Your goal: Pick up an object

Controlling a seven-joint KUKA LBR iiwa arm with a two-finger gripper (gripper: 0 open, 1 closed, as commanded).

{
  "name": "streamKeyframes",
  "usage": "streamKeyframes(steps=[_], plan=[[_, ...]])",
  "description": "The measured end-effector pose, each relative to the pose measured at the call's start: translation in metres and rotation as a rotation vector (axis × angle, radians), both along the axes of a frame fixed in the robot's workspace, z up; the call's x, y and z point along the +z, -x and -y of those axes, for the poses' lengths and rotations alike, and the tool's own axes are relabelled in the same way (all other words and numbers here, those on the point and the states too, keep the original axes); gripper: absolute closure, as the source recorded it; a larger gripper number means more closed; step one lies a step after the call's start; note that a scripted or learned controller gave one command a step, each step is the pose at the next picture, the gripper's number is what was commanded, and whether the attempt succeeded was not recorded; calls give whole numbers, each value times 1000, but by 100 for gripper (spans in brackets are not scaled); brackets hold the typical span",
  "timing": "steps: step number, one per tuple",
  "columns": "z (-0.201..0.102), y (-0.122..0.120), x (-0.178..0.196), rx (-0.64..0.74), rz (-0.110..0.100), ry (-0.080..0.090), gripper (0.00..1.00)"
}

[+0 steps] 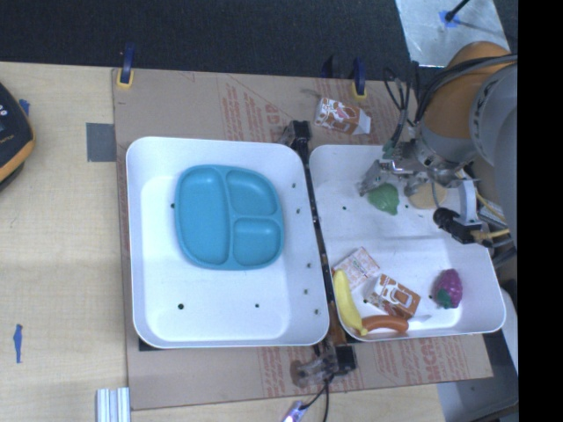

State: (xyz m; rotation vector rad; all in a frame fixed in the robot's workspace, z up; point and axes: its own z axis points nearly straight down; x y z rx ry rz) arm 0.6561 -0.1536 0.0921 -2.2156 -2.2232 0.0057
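My gripper (387, 179) hangs over the far part of the right bin (413, 253), just above a small green toy vegetable (384, 201) that lies on the bin floor. The gripper's tip seems to touch or nearly touch the green piece's top. Along the bin's near edge lie a yellow banana (345, 302), a red-orange sausage (384, 325), two snack packets (391, 295) and a purple toy fruit (448, 287). A tan object (422, 193) is partly hidden behind the wrist.
The left bin (158, 306) holds a blue divided plate (230, 216). Another snack packet (341, 115) lies on the cardboard beyond the bins. The arm's grey and orange body (471, 95) covers the right bin's far right corner. A black-and-yellow device (10, 139) sits at the bench's left edge.
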Motion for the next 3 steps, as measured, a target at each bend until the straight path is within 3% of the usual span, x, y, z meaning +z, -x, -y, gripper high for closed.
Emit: streamKeyframes(steps=[1, 2, 3], plan=[[3, 0, 0, -1, 2, 0, 0], [3, -1, 11, 1, 1, 0, 100], [3, -1, 11, 1, 1, 0, 0]])
